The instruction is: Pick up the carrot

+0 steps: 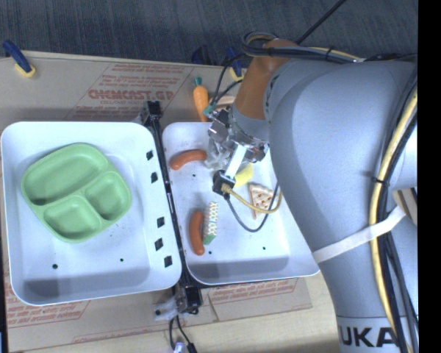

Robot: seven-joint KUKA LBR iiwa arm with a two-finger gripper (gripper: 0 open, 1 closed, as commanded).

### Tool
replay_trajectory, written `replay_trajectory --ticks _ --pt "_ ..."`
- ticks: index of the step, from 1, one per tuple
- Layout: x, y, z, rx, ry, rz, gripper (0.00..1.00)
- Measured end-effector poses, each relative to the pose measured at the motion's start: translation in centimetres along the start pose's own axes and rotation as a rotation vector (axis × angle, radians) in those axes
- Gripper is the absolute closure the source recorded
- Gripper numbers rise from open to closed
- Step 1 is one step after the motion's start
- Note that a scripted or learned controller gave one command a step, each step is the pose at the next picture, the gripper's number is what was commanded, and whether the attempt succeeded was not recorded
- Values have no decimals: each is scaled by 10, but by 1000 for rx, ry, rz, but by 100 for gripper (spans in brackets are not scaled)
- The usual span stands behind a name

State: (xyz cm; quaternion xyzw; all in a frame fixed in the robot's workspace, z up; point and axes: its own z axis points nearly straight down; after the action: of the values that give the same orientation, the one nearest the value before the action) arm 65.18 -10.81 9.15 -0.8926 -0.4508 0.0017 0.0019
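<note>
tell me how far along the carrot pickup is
Nothing looks done yet: the carrot lies by the right bin's far rim, not lifted. In hand: the gripper hangs over that bin, beside a sausage, short of the carrot. Left: move onto the carrot, grasp it, lift it.

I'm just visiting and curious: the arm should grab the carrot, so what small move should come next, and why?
Probably a shift of the end effector up and left in the view, to sit over the carrot. The carrot lies at the right bin's far rim, while the end effector hangs over the bin beside a sausage.
</note>
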Motion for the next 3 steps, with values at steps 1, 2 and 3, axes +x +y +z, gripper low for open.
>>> replay_trajectory --ticks 1,2,3 --pt "-5 9 -15 -1 0 157 0" --pt "-4 8 -25 4 -1 150 100" --pt "25 -33 -186 -4 2 29 100"
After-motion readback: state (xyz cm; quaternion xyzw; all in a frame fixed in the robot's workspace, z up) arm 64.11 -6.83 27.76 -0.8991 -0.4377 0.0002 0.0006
